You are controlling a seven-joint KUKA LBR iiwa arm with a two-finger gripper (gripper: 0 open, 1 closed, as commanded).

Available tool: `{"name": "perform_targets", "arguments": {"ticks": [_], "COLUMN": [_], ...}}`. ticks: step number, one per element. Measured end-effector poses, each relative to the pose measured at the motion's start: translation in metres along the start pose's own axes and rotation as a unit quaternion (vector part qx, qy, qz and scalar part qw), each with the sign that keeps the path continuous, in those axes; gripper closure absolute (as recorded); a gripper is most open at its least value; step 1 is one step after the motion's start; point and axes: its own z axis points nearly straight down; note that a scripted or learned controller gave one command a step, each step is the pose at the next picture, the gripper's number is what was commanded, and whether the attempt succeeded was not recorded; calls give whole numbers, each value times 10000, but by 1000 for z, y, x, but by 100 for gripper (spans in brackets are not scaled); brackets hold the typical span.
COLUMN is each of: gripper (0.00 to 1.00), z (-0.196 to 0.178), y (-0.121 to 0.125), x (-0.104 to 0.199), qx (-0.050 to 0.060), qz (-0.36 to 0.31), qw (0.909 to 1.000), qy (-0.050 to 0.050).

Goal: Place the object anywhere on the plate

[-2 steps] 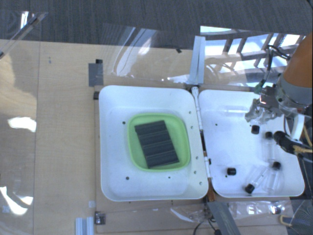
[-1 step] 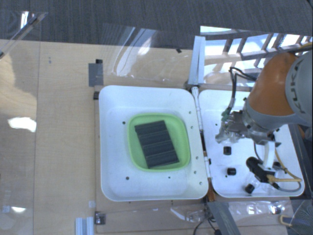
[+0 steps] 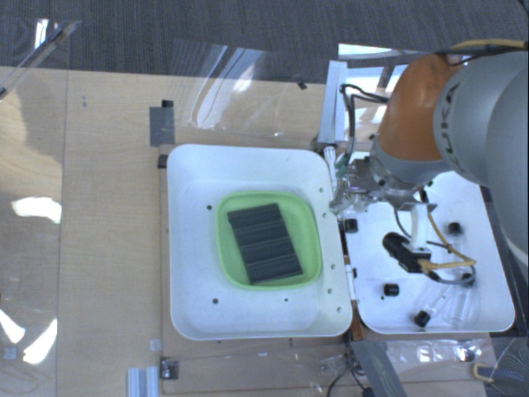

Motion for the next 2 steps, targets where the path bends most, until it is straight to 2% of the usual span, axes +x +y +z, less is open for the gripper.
{"name": "perform_targets", "arguments": {"ticks": [1,2], "gripper": [100,0], "z": [-3,-3], "y": [7,7], "x": [88,88], "qx": [-1,-2], "qz": [-79,-77], "qw": [10000,10000], "qy": [5,5]}}
